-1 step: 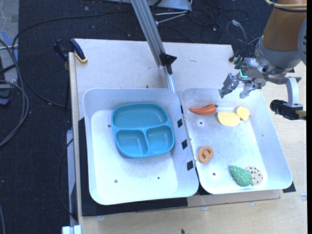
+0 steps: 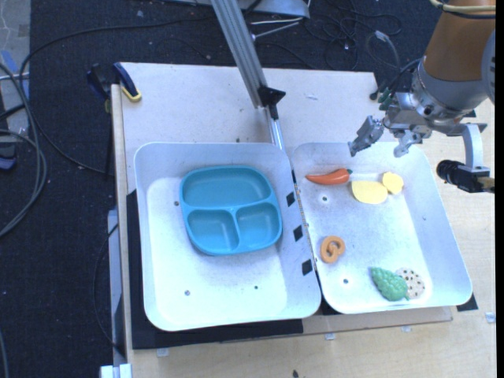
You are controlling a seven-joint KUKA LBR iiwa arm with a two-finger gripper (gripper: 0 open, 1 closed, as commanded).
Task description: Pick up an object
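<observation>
Tool [image 2: 387,138]: fingers spread apart, nothing between them, hanging above the far edge of the right bin [image 2: 441,235].
Right bin contents: orange carrot [image 2: 328,177], nearest the tool; pale yellow piece [image 2: 368,192] touching a smaller yellow piece [image 2: 392,183]; pretzel [image 2: 332,249] mid-bin; green leafy item [image 2: 388,283] beside a speckled cookie [image 2: 411,282] at the near edge.
Left bin [image 2: 157,290]: blue sectioned plate [image 2: 231,209].
Both bins on the counter [image 2: 189,101].

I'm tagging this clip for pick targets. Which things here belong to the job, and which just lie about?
Job: gripper, open; carrot, two yellow pieces, pretzel, green piece, cookie.
Lying about: blue tray, left bin.
</observation>
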